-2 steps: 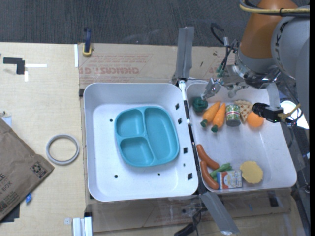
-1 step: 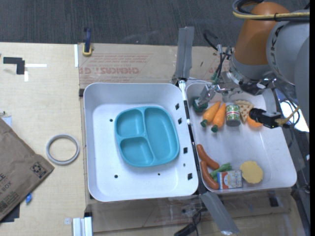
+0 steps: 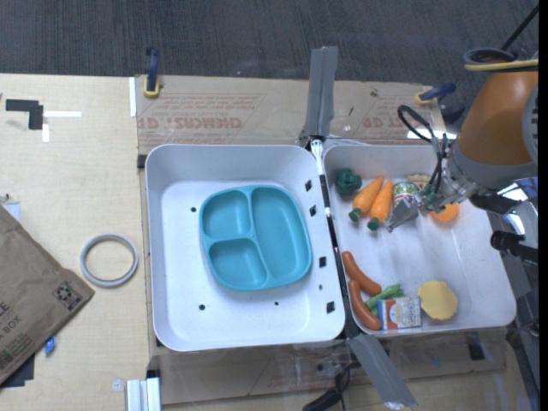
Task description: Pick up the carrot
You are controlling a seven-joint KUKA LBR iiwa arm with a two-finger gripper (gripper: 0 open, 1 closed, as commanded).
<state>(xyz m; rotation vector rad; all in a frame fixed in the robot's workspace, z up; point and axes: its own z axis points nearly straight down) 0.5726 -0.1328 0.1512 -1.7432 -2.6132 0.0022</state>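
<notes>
Gripper low in right bin, finger state unclear; carrot orange, green-topped, just left.

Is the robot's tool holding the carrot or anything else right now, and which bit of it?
It cannot be told. The tool is down in the right bin right beside the carrot, but no item shows clearly between its tips.

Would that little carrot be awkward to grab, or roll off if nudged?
The carrot looks like smooth, stiff toy plastic, so probably light and a bit slippery. Its tapered, rounded body may roll or pivot when pushed. It touches a second carrot piece, which would probably shift too.
</notes>
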